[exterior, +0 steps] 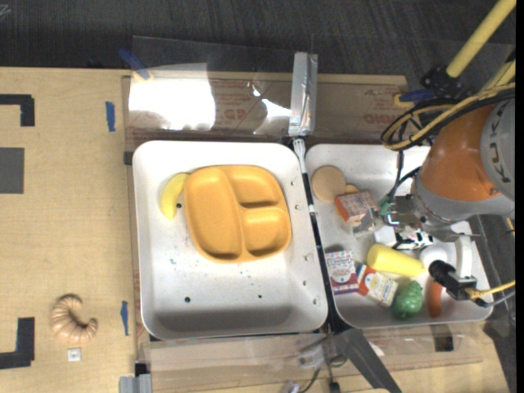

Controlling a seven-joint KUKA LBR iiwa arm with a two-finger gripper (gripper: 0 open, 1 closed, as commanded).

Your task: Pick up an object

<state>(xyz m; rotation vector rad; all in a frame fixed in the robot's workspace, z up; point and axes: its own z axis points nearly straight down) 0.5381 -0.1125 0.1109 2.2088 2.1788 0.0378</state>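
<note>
The hand (pixel 391 213) hangs over the right bin (pixel 368 158), just beside a small red-and-white carton (pixel 354 206); whether it is spread, I cannot tell. The carton looks light, stiff-sided, likely crushable: grip its flat faces

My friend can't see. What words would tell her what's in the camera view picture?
A grey and orange robot arm reaches into the right bin, above a yellow bottle, small snack packs and a green toy. The left bin holds an orange divided tray with a banana beside it.
</note>
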